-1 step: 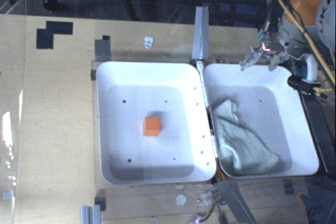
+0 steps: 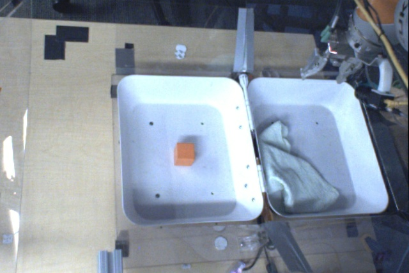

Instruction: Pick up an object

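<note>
Orange cube (image 2: 185, 154) sits alone mid-floor of the left bin (image 2: 131, 137), easy pick. Crumpled cloth (image 2: 291, 169) fills the right bin's (image 2: 358, 137) near-left corner. I see the gripper (image 2: 329, 64) parked beyond the right bin's far rim, fingers spread, holding nothing.

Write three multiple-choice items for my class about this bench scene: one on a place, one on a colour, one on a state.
1. Where is the cube?
A. Left bin
B. Right bin
C. On the bench outside the bins

2. What colour is the cube?
A. Blue
B. Orange
C. Green

3. How does the towel lie?
A. Folded in a neat square
B. Hung over the divider into the left bin
C. Crumpled in a heap

Answers:
1 A, the cube sits on the floor of the left bin.
2 B, it is plainly orange.
3 C, the towel lies rumpled in the right bin, against its left wall.
</note>
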You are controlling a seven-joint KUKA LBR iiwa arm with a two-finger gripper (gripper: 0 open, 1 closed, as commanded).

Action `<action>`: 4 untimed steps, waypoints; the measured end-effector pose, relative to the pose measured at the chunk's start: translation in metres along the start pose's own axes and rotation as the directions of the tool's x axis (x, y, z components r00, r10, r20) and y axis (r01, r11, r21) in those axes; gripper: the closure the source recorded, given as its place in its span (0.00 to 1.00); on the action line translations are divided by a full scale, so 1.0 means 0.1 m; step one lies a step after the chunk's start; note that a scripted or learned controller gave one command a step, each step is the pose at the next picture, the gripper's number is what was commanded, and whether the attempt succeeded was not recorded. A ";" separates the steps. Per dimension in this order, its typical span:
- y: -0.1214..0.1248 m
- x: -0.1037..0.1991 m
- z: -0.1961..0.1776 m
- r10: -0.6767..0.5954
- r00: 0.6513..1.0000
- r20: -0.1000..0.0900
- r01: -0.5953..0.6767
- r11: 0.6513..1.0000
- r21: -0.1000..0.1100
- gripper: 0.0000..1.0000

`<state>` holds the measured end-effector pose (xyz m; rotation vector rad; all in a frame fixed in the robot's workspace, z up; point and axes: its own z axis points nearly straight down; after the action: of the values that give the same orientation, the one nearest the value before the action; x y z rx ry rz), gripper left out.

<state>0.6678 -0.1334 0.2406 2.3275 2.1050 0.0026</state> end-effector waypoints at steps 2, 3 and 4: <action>0.01 0.17 1.21 0.174 0.985 0.001 -0.174 0.985 -0.003 1.00; -0.37 -0.15 1.10 -0.008 1.000 -0.001 0.008 1.000 0.002 1.00; -0.20 0.32 0.27 -0.366 0.931 -0.001 0.366 0.931 -0.003 1.00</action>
<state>0.6507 -0.1000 0.2140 1.8941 2.5004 0.0054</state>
